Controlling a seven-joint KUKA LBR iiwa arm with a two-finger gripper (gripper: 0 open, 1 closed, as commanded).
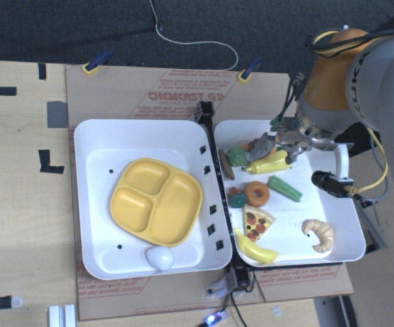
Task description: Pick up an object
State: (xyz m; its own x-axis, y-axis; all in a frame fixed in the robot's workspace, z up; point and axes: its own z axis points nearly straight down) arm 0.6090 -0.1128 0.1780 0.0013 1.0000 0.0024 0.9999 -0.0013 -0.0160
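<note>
Camera view shows my arm (347,67) reaching into the right bin (347,251). My jaws (279,145) hang low over a yellow toy corn (268,163) and a green toy (236,157), but I cannot tell if they are spread or pinching. Close by lie a donut (257,193), a pizza slice (257,223), a banana (255,249) and a croissant (320,234). A yellow tray (156,201) and a white egg (160,257) sit in the left bin (91,203).

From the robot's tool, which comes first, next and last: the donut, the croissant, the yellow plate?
Judged in the camera view, from the tool in the right bin:
1. Donut, just below the tool, same bin.
2. Croissant, lower right corner of that bin.
3. Yellow plate, across the divider in the left bin.
</note>
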